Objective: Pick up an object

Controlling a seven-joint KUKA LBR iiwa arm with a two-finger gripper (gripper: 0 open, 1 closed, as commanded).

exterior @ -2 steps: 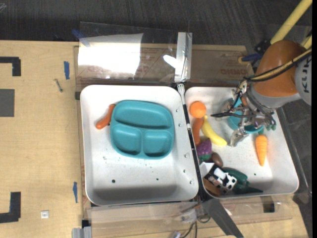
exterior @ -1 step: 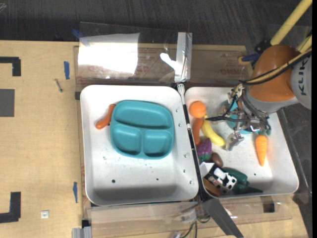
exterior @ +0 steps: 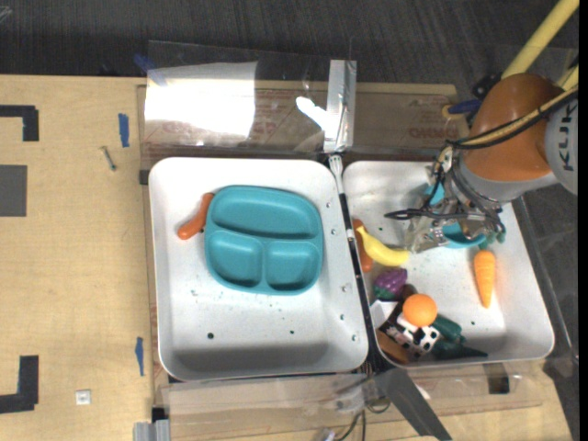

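My gripper (exterior: 430, 234) hangs low over the back half of the right bin (exterior: 524, 333), below the orange wrist band. A yellow banana (exterior: 380, 250) lies just to its left, near the bin's left wall. An orange carrot (exterior: 484, 277) lies to the right and a little in front of the gripper. A small teal piece (exterior: 470, 240) shows right beside the gripper; whether it is a loose object or gripper hardware is unclear. Toward the front lie purple grapes (exterior: 390, 285), an orange ball (exterior: 420, 309), a black-and-white toy (exterior: 421, 338) and a dark green item (exterior: 448, 329).
The left bin (exterior: 175, 338) holds a teal divided plate (exterior: 265, 237) with an orange sausage-shaped toy (exterior: 193, 220) at its left edge. A clear plastic sheet (exterior: 239, 108) stands behind the bins. Cables run from the wrist across the right bin's back.
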